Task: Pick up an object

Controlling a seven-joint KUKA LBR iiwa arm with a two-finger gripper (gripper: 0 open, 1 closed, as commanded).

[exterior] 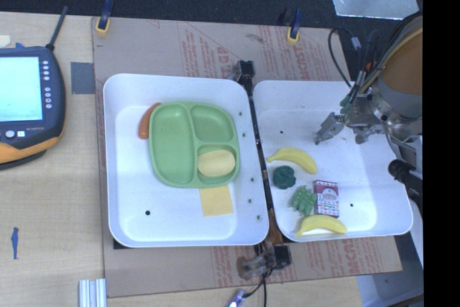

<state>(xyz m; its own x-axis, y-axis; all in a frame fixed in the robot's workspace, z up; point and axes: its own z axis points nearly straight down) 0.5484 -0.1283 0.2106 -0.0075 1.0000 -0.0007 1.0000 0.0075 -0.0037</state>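
Observation:
The right bin (374,176) holds a yellow banana (293,158), a dark green round piece (284,176), a light green broccoli-like piece (303,199), a small red carton (327,198) and a second banana (321,226). My gripper (345,131) hangs over the upper middle of this bin, above and to the right of the first banana. It is open, with nothing between its fingers (328,130).
In the left bin (122,176) lie a green divided plate (190,140) with a pale yellow lump (215,162), a yellow square slice (217,200) and an orange piece (145,122). A teach pendant (25,108) sits at the far left. Clamps (293,24) hold the board's far edge.

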